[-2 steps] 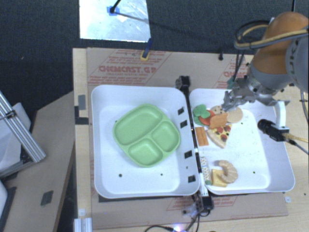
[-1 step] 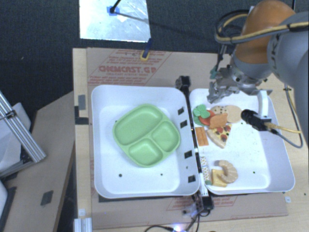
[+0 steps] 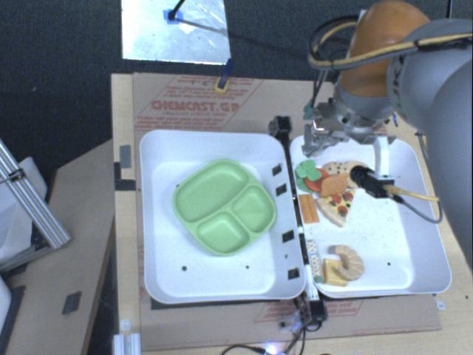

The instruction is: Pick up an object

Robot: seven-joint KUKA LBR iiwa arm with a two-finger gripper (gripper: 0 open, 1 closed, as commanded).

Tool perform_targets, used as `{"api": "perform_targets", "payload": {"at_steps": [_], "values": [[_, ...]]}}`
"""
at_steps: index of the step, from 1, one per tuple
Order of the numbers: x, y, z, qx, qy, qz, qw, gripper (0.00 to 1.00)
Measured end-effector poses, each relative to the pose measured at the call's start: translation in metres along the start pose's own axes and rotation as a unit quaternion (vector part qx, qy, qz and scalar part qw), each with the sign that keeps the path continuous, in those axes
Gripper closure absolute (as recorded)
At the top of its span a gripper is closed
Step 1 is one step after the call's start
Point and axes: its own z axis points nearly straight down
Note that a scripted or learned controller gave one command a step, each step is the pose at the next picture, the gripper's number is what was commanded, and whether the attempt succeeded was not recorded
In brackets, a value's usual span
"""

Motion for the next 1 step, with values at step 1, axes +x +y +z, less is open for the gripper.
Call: {"api": "perform_targets", "payload": {"at_steps": [1], "values": [[0.0161,0.0071,-0.0094,0.000,0.000,0.000,1.0000,1.00]]}}
